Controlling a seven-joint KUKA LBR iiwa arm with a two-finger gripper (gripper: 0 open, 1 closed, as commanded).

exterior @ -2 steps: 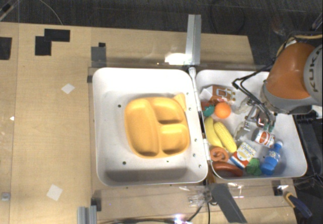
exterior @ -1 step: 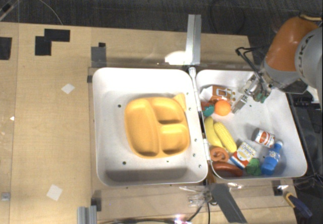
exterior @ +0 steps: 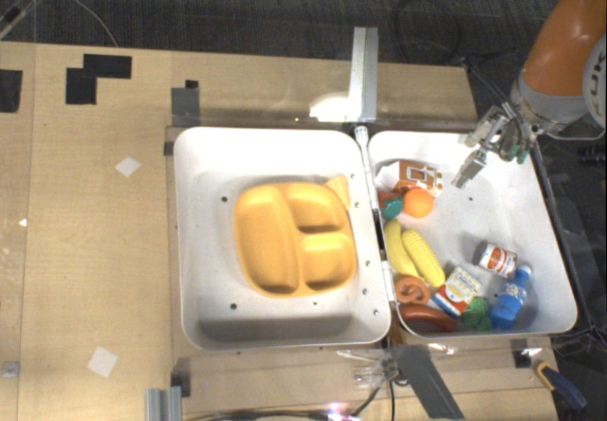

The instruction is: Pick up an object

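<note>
Wooden bench [exterior: 85,220] — gripper [exterior: 488,149] above glossy white right bin [exterior: 541,210].

Two white bins [exterior: 190,248]; one yellow tray [exterior: 289,237], one orange [exterior: 418,204], one corn cob [exterior: 424,256], one banana [exterior: 398,253], one can [exterior: 496,260], one blue bottle [exterior: 510,301].

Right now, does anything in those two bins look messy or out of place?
Nothing looks spilled or broken. The toys, among them the corn and the can, are crowded into the right bin's lower left. The yellow tray sits slightly askew in the left bin.
</note>
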